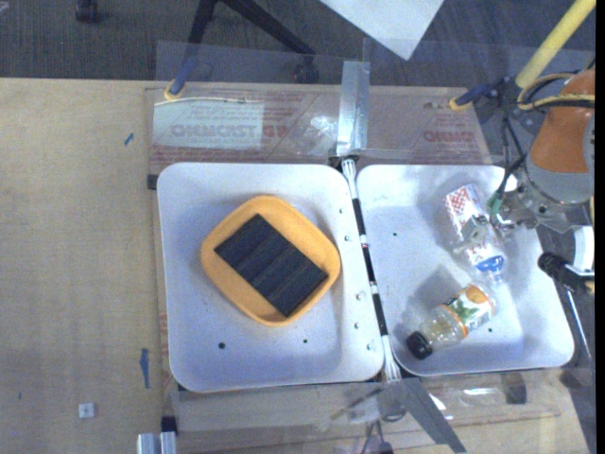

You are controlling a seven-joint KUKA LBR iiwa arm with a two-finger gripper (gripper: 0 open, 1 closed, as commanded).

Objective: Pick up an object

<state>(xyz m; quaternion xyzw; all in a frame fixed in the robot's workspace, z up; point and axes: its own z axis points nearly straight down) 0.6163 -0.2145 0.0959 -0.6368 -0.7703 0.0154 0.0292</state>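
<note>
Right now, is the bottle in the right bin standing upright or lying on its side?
Lying on its side. The bottle rests lengthwise on the right bin floor, black cap pointing toward the bin's lower-left corner.

The bench [76, 253] is viewed from above at a slant; both white bins [189, 348] are framed centrally from moderate distance, with floor seen along the top edge.

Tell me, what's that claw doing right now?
Claw low in right bin, over clear wrapped packet. Bottle lying loose nearby. Orange tray alone in left bin.
</note>
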